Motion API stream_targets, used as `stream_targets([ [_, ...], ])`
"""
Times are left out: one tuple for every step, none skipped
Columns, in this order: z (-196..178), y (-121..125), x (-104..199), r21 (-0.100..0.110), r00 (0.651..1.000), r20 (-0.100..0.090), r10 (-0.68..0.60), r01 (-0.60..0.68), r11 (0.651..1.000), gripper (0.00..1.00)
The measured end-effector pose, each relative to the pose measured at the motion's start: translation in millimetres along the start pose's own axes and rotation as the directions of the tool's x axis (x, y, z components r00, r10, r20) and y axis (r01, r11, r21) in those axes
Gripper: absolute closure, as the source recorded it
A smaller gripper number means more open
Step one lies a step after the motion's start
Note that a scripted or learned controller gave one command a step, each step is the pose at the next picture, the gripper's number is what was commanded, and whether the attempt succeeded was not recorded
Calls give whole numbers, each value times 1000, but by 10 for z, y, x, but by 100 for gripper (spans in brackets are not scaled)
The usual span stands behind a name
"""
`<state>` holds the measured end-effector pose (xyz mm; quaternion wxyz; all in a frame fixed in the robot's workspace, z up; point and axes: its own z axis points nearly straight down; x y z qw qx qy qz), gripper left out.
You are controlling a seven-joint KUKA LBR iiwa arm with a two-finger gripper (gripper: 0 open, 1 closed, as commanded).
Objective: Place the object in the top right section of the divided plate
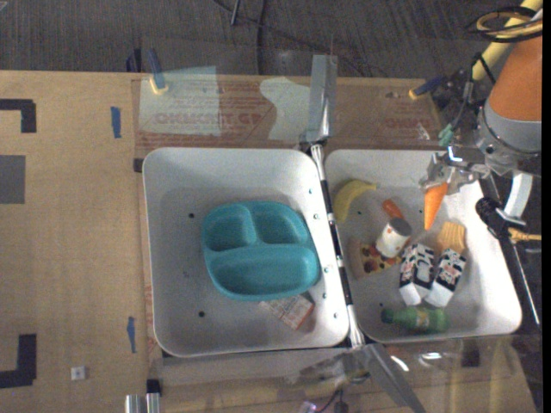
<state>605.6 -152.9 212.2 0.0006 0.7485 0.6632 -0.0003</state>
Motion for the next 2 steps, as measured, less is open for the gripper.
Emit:
stream_targets([
  [811, -150, 538, 0, 998, -1, -67, 67, 998, 100],
  [269, -235, 1336, -2, 966, -1, -258, 258, 966, 100],
])
